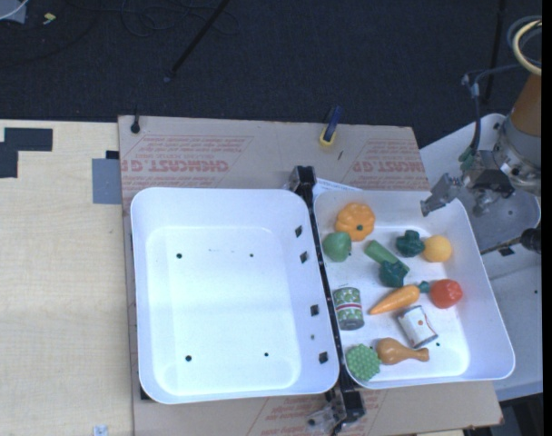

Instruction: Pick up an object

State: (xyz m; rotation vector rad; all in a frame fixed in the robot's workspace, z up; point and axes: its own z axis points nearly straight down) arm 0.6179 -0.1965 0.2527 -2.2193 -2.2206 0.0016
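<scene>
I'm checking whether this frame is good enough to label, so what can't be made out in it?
- Gripper: small and dark in the camera view, finger state unreadable.
- Arm: cut off by the right and top edges.
- Can: label print too small to read.
- Silver object: too small to identify.

Single fixed camera, mounted high, looks down at a slant on the table (49, 271) and both bins (221, 209), moderately distant.

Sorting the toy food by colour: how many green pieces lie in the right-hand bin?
4: green pepper near the divider, long vegetable mid-bin, dark broccoli beside the lemon, round leafy piece at the front.
</scene>
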